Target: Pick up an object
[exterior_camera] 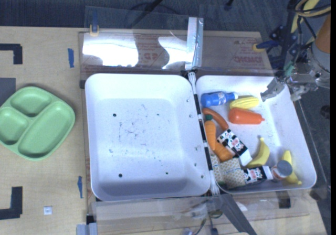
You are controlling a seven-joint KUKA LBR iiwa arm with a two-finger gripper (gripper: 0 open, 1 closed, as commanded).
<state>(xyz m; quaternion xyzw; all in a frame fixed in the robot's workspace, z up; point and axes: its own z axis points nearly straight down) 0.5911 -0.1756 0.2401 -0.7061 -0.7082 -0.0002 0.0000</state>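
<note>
- A blue plastic bottle lies on its side near the far wall of the right white bin.
- A yellow toy corn cob lies just right of it.
- An orange-red toy pepper rests below the corn.
- Two orange toy carrots lie along the bin's left wall.
- A black-and-white patterned carton sits beside them.
- Two yellow toy bananas lie near the front, by a second small carton.

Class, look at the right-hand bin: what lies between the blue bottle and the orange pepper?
In the camera view, the corn cob lies between the blue bottle and the orange pepper, above the pepper.
</note>
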